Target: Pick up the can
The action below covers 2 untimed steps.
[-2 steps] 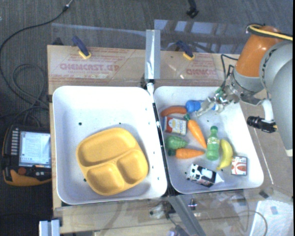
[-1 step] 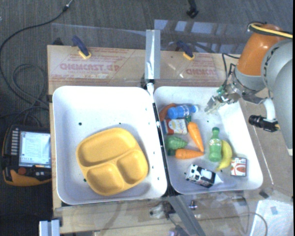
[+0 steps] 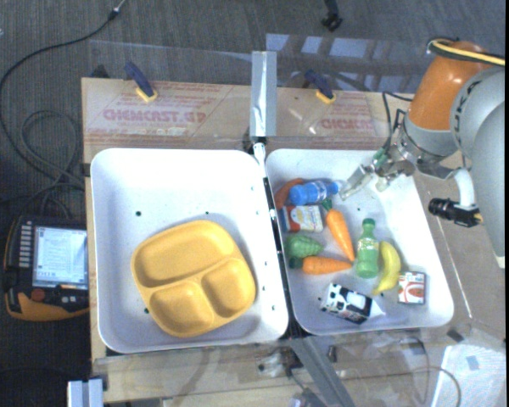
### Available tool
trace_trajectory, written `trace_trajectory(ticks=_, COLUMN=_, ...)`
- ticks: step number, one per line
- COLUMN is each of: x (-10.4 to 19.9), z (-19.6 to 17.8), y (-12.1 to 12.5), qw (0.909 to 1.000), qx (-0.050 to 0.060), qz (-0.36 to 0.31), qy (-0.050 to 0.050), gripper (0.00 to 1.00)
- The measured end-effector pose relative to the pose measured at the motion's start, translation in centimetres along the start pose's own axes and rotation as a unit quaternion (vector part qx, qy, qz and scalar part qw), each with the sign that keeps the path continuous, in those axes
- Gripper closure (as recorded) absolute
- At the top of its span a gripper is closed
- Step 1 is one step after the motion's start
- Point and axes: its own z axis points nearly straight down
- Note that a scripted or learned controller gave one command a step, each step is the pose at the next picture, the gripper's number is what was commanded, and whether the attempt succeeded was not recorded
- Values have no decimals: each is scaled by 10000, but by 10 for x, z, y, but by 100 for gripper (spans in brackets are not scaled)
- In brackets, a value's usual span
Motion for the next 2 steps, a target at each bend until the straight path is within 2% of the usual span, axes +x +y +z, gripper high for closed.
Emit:
trace_trajectory(ticks=1, x=-1, z=7, y=2, qw=9997, qx=-62, qz=237, qy=8, gripper=0)
trace_trajectory(ticks=2, x=1, z=8, y=3, qw=9989, qx=-57, qz=472, qy=23, gripper=0)
